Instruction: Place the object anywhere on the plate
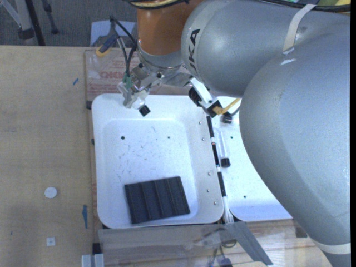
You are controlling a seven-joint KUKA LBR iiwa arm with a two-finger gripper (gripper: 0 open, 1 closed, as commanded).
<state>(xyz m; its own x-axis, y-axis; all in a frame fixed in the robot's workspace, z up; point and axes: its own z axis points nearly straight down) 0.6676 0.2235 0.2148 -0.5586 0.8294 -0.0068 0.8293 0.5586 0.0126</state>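
Dark ribbed thing low in the left bin

A dark ribbed block [157, 199] lies flat near the bottom of the left bin [105, 149]. Higher up, the claw [135, 100] hangs over that bin's top edge. I cannot tell if it is gripping.

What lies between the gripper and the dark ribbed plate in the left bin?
Nothing visible. The gripper hangs over the left bin's far rim, and the dark ribbed plate lies at the near end, with bare white floor between.
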